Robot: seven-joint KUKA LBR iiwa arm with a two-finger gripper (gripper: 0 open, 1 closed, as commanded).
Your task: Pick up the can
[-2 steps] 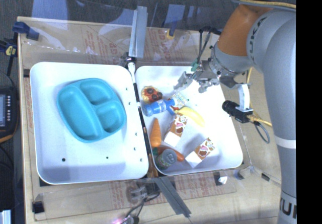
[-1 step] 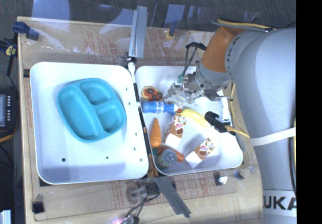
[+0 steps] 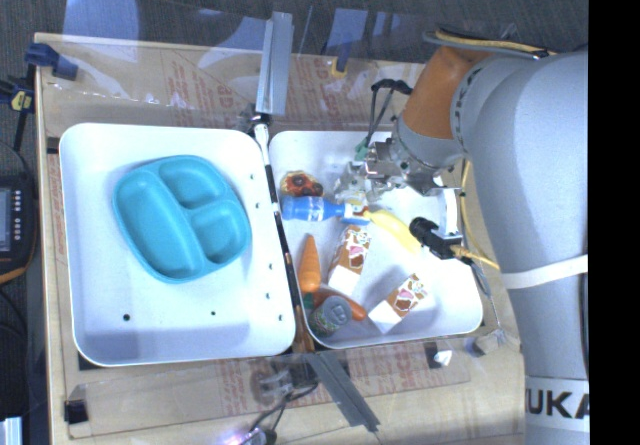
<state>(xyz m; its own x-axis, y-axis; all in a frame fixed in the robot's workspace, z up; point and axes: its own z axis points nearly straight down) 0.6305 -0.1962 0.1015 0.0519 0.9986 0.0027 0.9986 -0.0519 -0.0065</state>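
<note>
One round can (image 3: 326, 316) beside tapered carrot (image 3: 310, 264).

The left bin (image 3: 100, 323) has open floor round the blue divided plate (image 3: 182, 215), widest along its near side; the right bin (image 3: 470, 318) is crowded: a bottle (image 3: 312, 209), a carrot (image 3: 310, 264), two cartons (image 3: 350, 255) (image 3: 400, 299) and a banana (image 3: 395, 228) lie close together; the can (image 3: 326, 316) sits wedged in the near-left corner against the carrot; the arm (image 3: 520, 173) overhangs the right side.
</note>
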